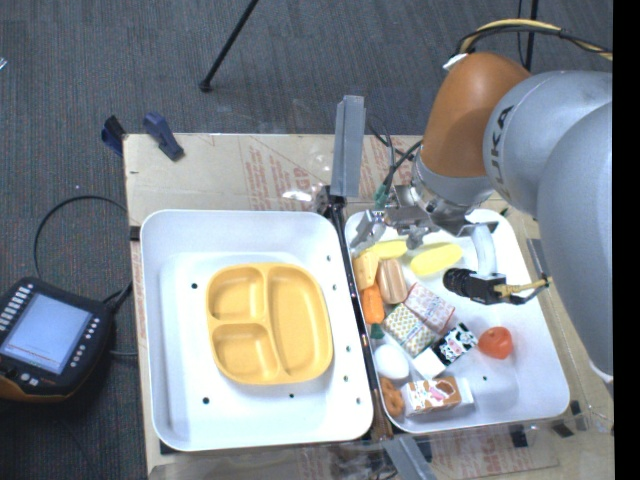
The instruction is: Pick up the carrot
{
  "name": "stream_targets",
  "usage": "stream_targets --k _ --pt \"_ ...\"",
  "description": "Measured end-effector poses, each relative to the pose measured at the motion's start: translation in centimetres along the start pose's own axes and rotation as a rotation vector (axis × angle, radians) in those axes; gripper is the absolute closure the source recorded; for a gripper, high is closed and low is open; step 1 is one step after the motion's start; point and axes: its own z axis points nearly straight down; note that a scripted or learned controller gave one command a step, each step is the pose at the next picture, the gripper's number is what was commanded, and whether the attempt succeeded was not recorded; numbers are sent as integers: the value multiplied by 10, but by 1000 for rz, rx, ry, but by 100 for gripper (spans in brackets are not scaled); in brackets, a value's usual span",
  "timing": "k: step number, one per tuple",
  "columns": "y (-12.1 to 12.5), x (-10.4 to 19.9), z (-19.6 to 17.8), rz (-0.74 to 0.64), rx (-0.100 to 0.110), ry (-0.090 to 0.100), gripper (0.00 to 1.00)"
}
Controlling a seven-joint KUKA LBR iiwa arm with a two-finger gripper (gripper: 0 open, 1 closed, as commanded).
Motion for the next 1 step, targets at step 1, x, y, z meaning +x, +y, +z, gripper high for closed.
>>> stream_targets --k 1 --pt "-18 -55 -130 -21 -9 -6 0"
